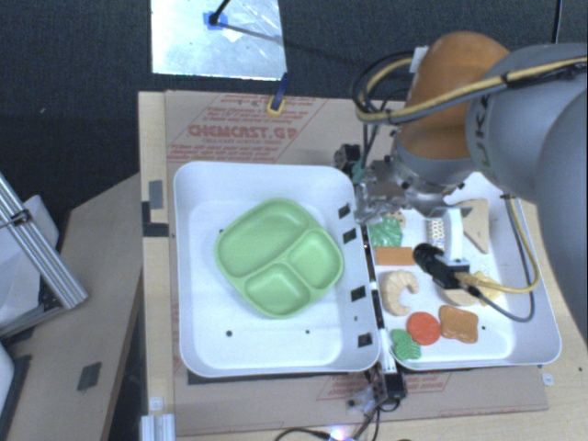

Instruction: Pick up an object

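My gripper point(374, 207) hangs low over the far left corner of the right bin point(528, 333), close to the wall between the two bins. Just beneath and to its right lies a dark green toy vegetable point(387, 233), with an orange block point(395, 256) in front of it. Further forward lie a pale croissant-shaped piece point(400, 288), a red disc point(423, 326), a small green piece point(404, 344) and a brown breaded piece point(458, 323). A tan wedge point(477, 224) lies at the back right, partly under the arm.
The left bin point(197, 246) holds a light green divided plate point(278, 256). The arm's grey and orange body point(459, 90) covers the far part of the right bin. A white ridged piece point(437, 229) lies beside the wedge.
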You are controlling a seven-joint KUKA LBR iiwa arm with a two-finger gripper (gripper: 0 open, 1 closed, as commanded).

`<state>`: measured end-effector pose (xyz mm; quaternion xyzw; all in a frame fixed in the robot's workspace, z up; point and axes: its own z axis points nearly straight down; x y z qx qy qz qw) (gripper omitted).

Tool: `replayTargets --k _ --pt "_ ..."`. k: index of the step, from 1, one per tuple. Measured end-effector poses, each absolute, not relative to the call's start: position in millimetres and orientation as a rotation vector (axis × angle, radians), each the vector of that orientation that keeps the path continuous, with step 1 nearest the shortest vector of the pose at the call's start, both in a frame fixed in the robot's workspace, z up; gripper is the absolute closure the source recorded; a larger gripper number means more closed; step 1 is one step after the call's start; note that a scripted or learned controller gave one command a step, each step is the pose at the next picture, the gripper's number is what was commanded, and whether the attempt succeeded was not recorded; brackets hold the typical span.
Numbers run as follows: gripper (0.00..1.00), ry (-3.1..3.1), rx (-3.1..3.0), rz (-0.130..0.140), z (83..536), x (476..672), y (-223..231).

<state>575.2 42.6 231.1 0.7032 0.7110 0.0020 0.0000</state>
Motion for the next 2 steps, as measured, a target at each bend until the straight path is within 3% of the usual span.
replayTargets --k 1,2 --pt "1.00 2.231 2.213 0.001 214 577.4 78" --pt "1.00 2.228 2.213 0.004 234 580.6 82"
